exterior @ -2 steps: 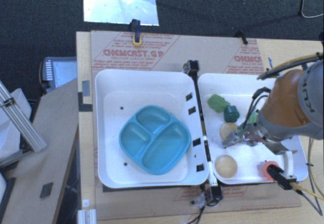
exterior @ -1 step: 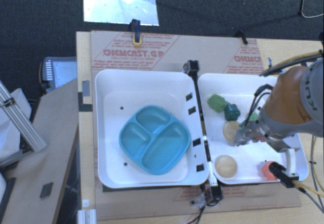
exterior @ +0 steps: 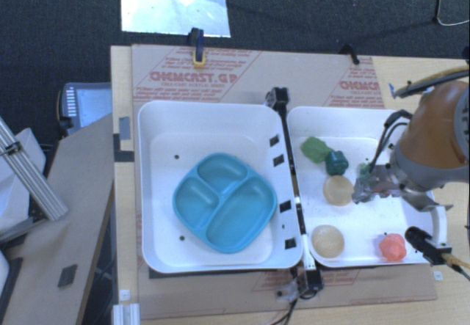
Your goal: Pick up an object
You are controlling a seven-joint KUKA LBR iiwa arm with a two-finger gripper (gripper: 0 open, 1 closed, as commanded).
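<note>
- Hovering low over the right-hand shallow white bin (exterior: 345,117), with the two-finger gripper (exterior: 365,191) at the end of the grey arm with the orange band (exterior: 433,133), reaching in from the right edge.
- Sitting just beside the pale tan round disc-shaped object (exterior: 338,190), gripper tip at its right rim; touching or a hair apart, cannot tell.
- Finger state: cannot tell from this slant, tip too small and blurred. Nothing visibly held.
- Candidates in the right bin: the tan disc; a second pale cream round object (exterior: 327,240) near the front left corner; a light green soft-looking lump (exterior: 316,148) touching a dark teal blocky object (exterior: 336,162) toward the back; a coral-pink knobbly object (exterior: 393,246) at the front right.
- Left-hand white bin (exterior: 158,169) carrying a light blue three-compartment plastic plate (exterior: 224,202), well apart from the arm.
- Step in hand, as a judgement: approach/descent phase of the pick, likeliest target the tan disc. Pick not yet done.
- Next move calls for: centring over the disc rather than its edge, straddling it, closing, lifting straight up.
- Risk: low, round profile likely slipping out or getting nudged toward the teal block; also a near-miss on the rim.
</note>
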